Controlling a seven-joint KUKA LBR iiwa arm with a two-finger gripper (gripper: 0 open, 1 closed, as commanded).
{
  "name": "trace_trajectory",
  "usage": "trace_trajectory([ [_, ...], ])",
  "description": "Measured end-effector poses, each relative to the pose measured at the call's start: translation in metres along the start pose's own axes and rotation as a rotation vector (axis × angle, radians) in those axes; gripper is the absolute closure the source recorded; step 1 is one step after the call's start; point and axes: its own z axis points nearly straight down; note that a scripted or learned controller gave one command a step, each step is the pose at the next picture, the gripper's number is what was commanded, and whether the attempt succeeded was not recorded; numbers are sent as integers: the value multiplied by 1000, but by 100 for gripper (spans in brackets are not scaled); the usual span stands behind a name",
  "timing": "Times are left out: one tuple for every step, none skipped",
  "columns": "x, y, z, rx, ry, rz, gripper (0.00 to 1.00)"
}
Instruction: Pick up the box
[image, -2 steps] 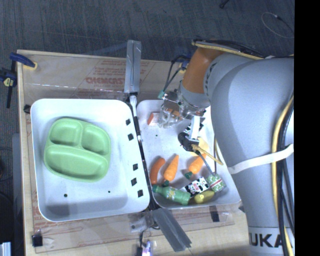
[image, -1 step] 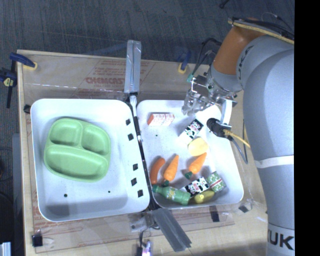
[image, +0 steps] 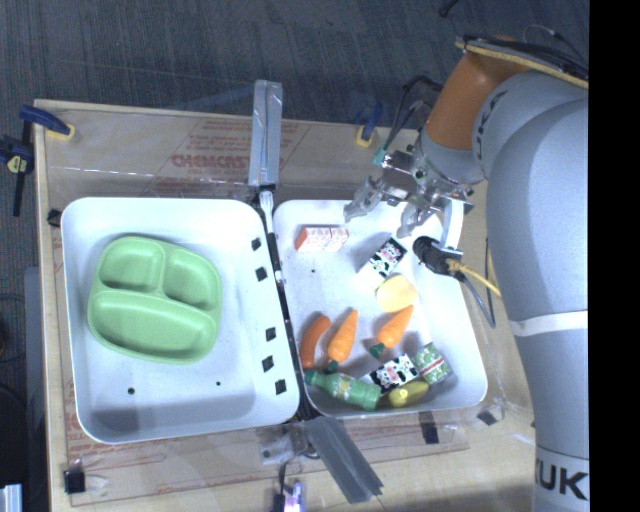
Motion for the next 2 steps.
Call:
trace_trajectory([
  [32, -2, 70, -22, 4, 116, 0],
  [40, -10, 79, -42, 5, 159, 0],
])
